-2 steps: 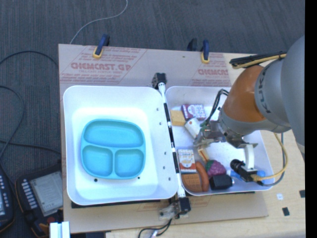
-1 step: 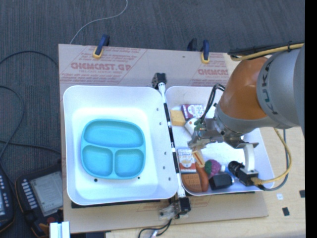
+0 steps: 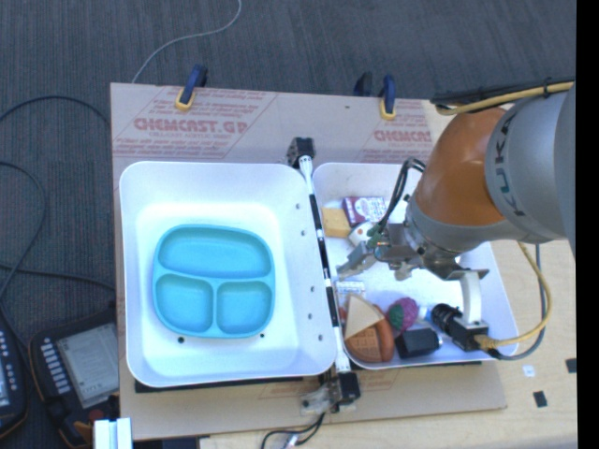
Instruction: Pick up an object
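My gripper (image 3: 356,253) hangs low over the left-middle of the right bin (image 3: 501,293), pointing toward the divider, and is open with nothing between its fingers. A yellow block (image 3: 335,220) and a purple packet (image 3: 365,209) lie just beyond it at the bin's far left. Nearer the front lie a brown bread-like piece (image 3: 367,337), a pink and green toy (image 3: 403,312) and a black block (image 3: 416,342). The arm covers much of the bin's middle and right.
The left bin (image 3: 140,251) holds a light blue divided plate (image 3: 213,281). A black clip (image 3: 301,150) sits at the far end of the divider between the bins. Blue and yellow clamps (image 3: 386,94) pin the board's far edge.
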`<state>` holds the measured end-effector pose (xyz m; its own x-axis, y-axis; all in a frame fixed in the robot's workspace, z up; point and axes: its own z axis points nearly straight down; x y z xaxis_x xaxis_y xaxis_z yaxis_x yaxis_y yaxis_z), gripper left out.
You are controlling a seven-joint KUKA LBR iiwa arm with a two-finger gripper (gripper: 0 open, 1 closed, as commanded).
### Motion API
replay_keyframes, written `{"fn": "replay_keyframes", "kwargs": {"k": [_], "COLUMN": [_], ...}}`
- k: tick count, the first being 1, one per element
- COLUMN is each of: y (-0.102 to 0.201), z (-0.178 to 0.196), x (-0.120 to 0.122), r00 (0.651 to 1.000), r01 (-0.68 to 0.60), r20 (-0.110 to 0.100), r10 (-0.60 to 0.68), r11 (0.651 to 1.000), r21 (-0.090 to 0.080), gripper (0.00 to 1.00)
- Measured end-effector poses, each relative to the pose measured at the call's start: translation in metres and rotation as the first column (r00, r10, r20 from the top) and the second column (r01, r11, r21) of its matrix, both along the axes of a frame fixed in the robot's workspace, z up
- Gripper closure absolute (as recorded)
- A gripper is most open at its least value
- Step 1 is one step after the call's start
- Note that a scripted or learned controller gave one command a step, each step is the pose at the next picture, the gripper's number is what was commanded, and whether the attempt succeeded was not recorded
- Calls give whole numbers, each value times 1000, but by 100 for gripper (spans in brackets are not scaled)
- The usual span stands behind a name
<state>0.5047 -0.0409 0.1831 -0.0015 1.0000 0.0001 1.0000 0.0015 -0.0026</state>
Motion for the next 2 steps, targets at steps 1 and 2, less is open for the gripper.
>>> {"fn": "replay_keyframes", "kwargs": {"k": [1, 2], "y": [-79, -64], "z": [-34, -78], "x": [-21, -18], "r00": [1000, 1000], "r01": [3, 3], "r20": [-1, 9], "r10": [-3, -3], "r11": [1000, 1000], "r21": [-1, -2], "gripper": [0, 0]}}
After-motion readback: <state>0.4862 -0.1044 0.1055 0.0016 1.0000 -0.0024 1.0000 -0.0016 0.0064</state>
